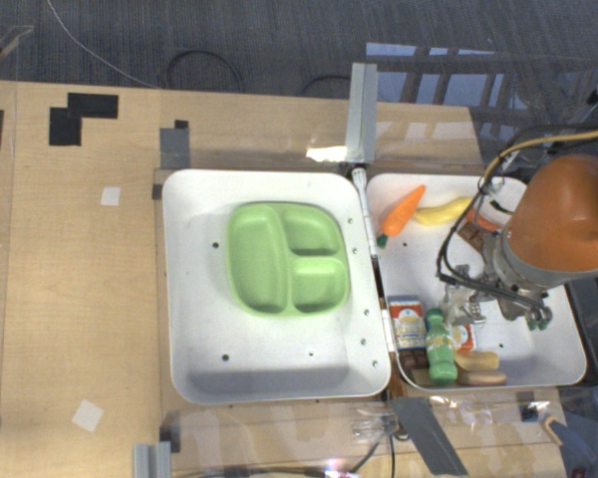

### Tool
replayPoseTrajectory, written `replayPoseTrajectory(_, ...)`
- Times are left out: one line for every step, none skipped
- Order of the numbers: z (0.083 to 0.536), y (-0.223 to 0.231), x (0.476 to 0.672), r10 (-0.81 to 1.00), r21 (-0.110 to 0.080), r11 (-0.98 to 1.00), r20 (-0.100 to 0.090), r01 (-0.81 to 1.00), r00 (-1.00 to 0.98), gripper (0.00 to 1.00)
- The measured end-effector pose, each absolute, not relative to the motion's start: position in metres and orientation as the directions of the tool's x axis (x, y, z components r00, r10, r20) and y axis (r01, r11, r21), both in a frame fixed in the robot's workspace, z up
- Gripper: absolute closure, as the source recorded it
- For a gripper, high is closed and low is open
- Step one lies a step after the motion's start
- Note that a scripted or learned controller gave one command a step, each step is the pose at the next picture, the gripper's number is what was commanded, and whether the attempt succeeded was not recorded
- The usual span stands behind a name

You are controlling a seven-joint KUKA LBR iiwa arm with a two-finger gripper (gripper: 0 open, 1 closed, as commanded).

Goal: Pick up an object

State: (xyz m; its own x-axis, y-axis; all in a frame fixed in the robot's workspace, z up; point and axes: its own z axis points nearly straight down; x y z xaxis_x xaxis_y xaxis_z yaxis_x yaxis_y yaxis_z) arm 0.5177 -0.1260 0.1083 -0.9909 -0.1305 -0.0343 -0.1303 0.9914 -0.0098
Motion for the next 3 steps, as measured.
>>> replayPoseTrajectory(0.266,-0.101,0.551,-0.094,-0.005,0.996,-0.024,-0.094,-0.995,1.00)
replayPoseTrajectory(0.278,-0.179,0.507,-0.475,-0.009,0.880,-0.009,-0.475,-0.880,1.00)
replayPoseTrajectory(0.302,-0.205,0.612,-0.608,-0.008,0.794,-0.009,-0.608,-0.794,1.00)
